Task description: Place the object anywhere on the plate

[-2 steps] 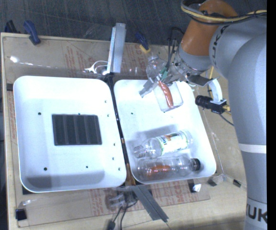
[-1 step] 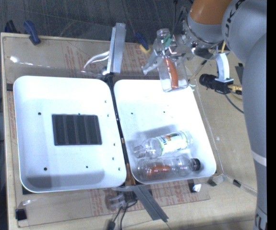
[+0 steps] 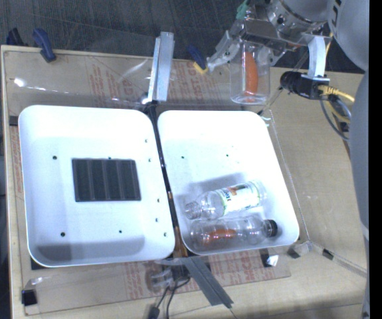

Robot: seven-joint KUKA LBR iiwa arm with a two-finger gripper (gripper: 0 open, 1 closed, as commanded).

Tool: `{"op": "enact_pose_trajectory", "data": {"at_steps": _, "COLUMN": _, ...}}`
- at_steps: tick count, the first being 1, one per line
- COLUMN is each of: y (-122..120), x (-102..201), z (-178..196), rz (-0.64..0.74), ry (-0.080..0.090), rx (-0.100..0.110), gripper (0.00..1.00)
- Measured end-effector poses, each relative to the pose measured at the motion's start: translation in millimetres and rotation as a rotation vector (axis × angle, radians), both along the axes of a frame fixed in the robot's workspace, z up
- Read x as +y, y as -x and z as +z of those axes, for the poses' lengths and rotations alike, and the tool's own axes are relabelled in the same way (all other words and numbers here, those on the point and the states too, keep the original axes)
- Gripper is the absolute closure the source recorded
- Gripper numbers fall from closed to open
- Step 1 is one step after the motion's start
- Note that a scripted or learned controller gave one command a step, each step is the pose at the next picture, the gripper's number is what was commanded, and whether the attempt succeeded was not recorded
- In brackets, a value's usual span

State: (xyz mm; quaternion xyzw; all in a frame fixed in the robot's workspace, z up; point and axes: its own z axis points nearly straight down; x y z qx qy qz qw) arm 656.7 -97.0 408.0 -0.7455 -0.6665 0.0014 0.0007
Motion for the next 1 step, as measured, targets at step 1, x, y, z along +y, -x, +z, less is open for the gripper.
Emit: {"op": "enact_pose_trajectory", "data": {"at_steps": 1, "y": 43.8, "x": -41.8, "z": 24.8, "rz": 0.052, "ry": -0.001, "rx": 0.002, "gripper": 1.0}}
